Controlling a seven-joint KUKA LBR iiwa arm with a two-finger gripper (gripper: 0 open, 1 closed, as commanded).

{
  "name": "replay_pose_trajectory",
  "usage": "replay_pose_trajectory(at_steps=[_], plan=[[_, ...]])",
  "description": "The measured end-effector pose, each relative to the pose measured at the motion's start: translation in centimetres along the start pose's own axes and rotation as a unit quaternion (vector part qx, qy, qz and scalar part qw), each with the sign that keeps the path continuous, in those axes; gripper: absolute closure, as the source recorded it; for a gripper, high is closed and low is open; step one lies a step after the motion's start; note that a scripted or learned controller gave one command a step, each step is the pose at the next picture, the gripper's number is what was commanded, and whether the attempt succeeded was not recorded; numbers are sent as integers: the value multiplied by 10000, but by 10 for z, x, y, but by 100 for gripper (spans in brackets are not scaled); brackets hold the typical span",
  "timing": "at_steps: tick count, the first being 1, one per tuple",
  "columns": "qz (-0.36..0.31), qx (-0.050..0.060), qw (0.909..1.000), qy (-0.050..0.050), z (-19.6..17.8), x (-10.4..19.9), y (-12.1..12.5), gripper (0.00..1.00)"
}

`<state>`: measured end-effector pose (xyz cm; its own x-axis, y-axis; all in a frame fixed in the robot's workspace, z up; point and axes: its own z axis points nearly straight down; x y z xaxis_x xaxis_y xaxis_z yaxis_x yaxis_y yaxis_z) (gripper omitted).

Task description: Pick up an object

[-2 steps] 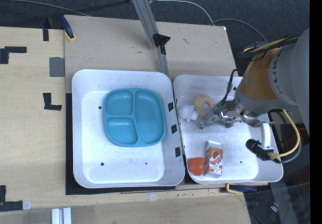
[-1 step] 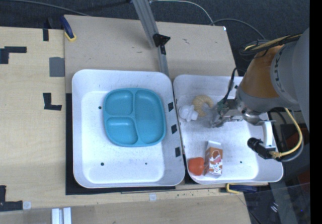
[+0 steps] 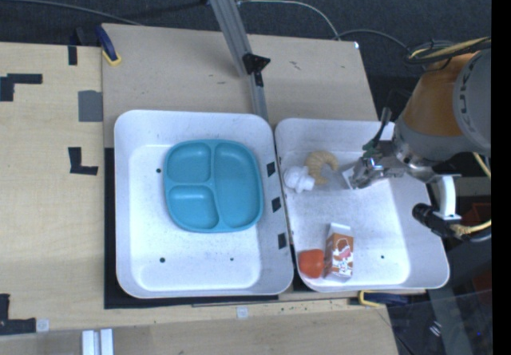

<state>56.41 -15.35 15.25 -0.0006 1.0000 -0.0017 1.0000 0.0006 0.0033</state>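
A pale wooden bench (image 3: 48,210) on a dark carpeted floor carries two shallow white bins side by side. At the near edge of the right bin (image 3: 415,266), a small carton (image 3: 340,253) with a red-brown printed face lies beside a red-orange round object (image 3: 311,263), the two touching. In the left bin (image 3: 136,266) rests a teal divided plate (image 3: 214,186) with three compartments. Further back in the right bin, a small white object (image 3: 298,179) lies against a tan, croissant-like pastry (image 3: 322,165). Just right of the pastry, the end effector (image 3: 361,174) is low over the bin floor; whether it is apart or together cannot be told. Behind the bins, a grey metal pole (image 3: 227,14) slants across the cardboard-coloured board.
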Motion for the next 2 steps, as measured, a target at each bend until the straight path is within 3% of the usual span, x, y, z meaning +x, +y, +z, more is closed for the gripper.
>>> replay_pose_trajectory(at_steps=[2], plan=[[-7,-9,10000,1,-96,-2,3,100]])
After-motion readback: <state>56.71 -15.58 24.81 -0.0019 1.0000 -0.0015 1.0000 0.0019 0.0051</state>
